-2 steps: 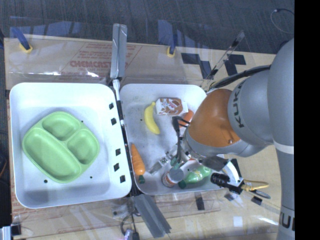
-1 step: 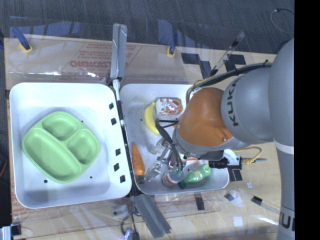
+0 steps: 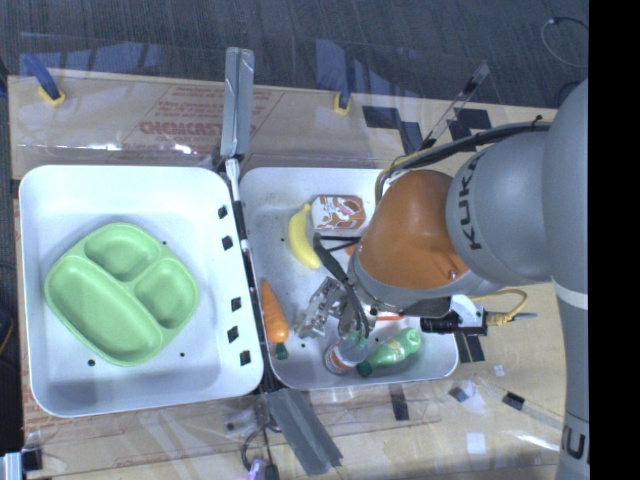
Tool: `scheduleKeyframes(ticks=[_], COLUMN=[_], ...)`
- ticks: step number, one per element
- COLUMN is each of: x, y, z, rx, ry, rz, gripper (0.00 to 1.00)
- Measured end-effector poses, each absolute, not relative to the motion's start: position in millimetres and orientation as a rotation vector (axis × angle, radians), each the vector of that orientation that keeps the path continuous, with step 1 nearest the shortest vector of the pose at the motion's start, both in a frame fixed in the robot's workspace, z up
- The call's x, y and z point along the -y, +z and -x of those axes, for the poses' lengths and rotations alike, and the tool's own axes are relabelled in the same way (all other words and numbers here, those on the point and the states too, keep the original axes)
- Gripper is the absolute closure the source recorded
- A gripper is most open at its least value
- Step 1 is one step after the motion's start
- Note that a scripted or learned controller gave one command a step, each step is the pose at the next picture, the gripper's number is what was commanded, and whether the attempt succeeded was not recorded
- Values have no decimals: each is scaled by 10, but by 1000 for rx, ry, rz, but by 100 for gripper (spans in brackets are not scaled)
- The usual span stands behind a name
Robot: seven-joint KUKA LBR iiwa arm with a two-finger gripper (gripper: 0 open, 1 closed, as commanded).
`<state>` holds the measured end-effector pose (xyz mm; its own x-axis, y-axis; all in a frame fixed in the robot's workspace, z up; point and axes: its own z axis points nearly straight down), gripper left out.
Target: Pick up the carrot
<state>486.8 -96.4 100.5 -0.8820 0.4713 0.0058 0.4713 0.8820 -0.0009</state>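
Carrot [image 3: 273,313] is lying in the right bin [image 3: 262,230], close to that bin's left wall. It is orange with a little dark green end, and the green end is pointing toward the near side. It is lying flat on the white floor of the bin.

The claw [image 3: 322,313] is hanging just to the right of the carrot. Nothing is sitting between its fingers, and the carrot is not touching it. The shiny metal fingers are a jumble from up here, so how wide they are standing cannot be told.

The big grey arm [image 3: 510,208] is reaching in from the right, and its orange band [image 3: 410,233] is covering much of the bin.

A yellow banana [image 3: 302,236] is lying farther back than the carrot. A small box [image 3: 338,211] is sitting next to the banana. A green bottle [image 3: 390,354] is lying near the front of the bin, right of the claw.

In the left bin [image 3: 60,193], a green plate [image 3: 120,290] with three parts is resting.
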Motion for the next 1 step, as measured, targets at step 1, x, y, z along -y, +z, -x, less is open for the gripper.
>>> scheduleKeyframes(ticks=[1], x=[576], y=[1928], z=[-5844], rx=[3016], ry=[0], rz=[885], gripper=[100])
